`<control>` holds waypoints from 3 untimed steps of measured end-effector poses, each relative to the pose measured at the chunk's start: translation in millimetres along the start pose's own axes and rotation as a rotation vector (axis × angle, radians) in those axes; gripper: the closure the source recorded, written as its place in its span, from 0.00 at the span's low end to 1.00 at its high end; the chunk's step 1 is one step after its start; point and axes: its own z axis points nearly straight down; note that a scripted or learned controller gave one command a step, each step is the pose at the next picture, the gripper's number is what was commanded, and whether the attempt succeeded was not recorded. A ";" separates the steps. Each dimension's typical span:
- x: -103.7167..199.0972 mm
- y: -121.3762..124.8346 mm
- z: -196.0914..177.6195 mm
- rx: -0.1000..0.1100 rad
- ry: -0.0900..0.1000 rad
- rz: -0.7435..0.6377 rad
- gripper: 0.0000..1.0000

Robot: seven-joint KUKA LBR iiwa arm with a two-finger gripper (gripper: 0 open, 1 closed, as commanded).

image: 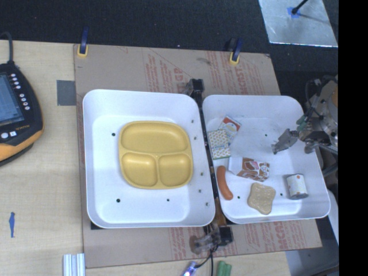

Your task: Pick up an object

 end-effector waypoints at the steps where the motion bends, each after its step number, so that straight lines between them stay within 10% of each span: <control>1: 64.1 46.5 69.7 0.003 0.000 -0.003 0.00; 2: -20.9 -18.2 79.5 0.000 -0.001 0.002 0.00; 3: 31.5 28.5 115.7 -0.019 -0.005 -0.001 0.00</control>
